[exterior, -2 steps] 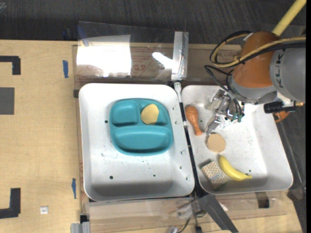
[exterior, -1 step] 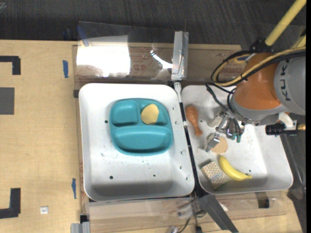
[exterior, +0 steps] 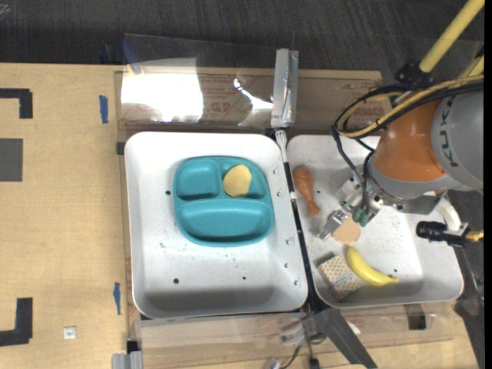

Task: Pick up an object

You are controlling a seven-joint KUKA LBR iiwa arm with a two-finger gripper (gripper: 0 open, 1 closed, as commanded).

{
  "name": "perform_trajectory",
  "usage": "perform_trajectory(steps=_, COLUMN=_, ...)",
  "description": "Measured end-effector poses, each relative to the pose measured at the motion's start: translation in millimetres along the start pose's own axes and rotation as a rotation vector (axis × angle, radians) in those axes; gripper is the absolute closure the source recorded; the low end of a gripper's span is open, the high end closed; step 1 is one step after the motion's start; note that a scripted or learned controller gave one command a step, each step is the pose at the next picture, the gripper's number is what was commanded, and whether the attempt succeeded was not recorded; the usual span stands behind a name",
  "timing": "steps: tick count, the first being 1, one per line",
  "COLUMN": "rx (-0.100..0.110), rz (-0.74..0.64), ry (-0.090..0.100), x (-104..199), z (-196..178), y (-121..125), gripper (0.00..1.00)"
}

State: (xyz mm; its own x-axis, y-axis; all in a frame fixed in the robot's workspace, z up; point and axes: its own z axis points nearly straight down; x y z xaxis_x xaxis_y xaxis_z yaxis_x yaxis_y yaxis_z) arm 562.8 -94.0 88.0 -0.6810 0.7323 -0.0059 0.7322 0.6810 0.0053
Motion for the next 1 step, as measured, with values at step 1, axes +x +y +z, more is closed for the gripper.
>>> perform_trajectory(steps=1, rx=0.004, rz=-0.131, ry=0.004, x=-14.8, z=-24.5, y=-52.6, gripper=0.0)
